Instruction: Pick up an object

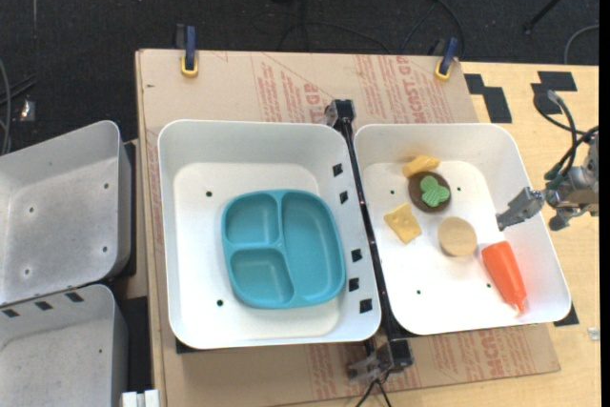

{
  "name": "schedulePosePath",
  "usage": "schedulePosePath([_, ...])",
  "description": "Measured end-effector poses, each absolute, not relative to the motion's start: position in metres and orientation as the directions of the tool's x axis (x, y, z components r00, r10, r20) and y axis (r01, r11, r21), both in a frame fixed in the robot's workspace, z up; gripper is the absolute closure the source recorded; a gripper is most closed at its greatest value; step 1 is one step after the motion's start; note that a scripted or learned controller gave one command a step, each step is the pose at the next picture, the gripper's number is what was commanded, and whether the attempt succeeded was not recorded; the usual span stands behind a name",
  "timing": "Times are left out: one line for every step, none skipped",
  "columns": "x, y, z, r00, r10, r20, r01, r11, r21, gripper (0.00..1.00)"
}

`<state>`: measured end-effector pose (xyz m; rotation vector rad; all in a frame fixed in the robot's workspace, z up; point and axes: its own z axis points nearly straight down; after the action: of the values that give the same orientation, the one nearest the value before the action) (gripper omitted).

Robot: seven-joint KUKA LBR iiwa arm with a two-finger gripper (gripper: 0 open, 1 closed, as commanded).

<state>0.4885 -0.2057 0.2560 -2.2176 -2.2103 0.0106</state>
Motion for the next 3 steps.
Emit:
schedulePosePath([0.491,-0.205,0.262,-0.001,1.000,0.000,1.000,0.001,-0.001,0.00])
schedulePosePath([0.501,-0.202,0.211,0.000,1.000,0.001,1.000,0.000,-0.004,0.00])
schedulePosePath([0.490,-0.202,0.156,0.002,1.000,0.002,1.000,-0.002,-0.005,0.00])
